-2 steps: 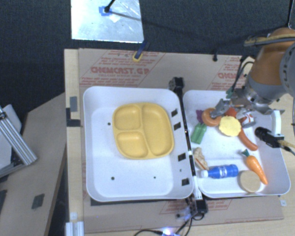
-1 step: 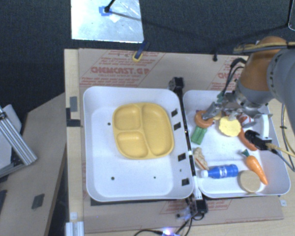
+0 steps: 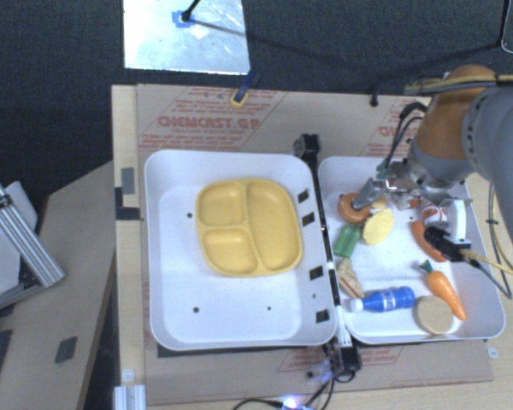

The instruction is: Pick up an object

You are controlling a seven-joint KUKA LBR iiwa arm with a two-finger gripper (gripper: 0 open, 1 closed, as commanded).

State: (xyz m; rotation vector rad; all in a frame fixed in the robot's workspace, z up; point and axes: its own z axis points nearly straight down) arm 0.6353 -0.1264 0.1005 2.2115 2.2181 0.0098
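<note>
A grey robot arm [image 3: 487, 126] with an orange band reaches in over the right-hand white bin [image 3: 487, 319] on the counter [image 3: 205, 118], its gripper [image 3: 392, 188] lowered at the bin's far end. Whether its fingers are spread or pressed together cannot be told from this angle. Just below the gripper lie an orange ring-shaped toy [image 3: 353, 207] and a pale yellow piece [image 3: 378, 226], touching each other. A green piece [image 3: 346, 240] sits beside them, near the bin's left wall. Toward the near end of that bin lie a blue bottle [image 3: 386, 300], a toy carrot [image 3: 442, 287] and a tan disc [image 3: 434, 315]. The left-hand bin [image 3: 167, 314], beside it, holds a yellow divided plate [image 3: 246, 226].
</note>
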